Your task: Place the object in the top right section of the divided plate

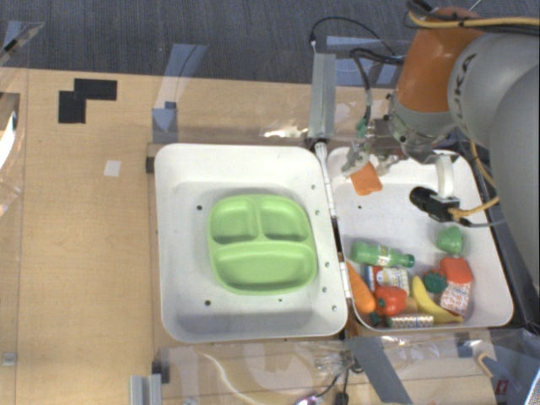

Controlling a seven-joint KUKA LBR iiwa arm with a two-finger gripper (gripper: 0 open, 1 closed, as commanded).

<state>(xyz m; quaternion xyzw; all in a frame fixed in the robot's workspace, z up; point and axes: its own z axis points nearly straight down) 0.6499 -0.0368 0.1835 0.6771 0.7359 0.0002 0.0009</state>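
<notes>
The group nearest the camera is the pile along the near edge of the right bin (396, 218). It contains one of each:
- a striped multicoloured bar (411, 321)
- a yellow banana (432, 304), curved and smooth
- a red tomato (390, 299), round and glossy
- an orange carrot (360, 287), tapered
- a red and white carton (456, 288), boxy with a printed face
- a small dark green piece (434, 283), shape unclear

Just behind the pile lies one green bottle (381, 256) on its side, with a pale label band. One pale green rounded lump (450, 240) sits near the right wall. All of these look like moulded plastic toy food.

There are two bins, both shallow, white and hard-walled with rounded corners. They stand side by side on the pale wooden surface (84, 268).

The left bin (181, 226) carries one divided plate (261, 268), light green, matte and rounded-rectangular. It has three sections: two small ones on the far side and one wide one on the near side. The top right section (283, 220) is the small one next to the wall between the bins.

My hand (369, 154) is over the far left corner of the right bin. One orange block (365, 180), flat-sided and wedge-like, sits tilted directly at its tip. I cannot tell whether the hand is apart or clamped on the block. The block is well apart from the plate, on the right-bin side of the dividing wall.
</notes>
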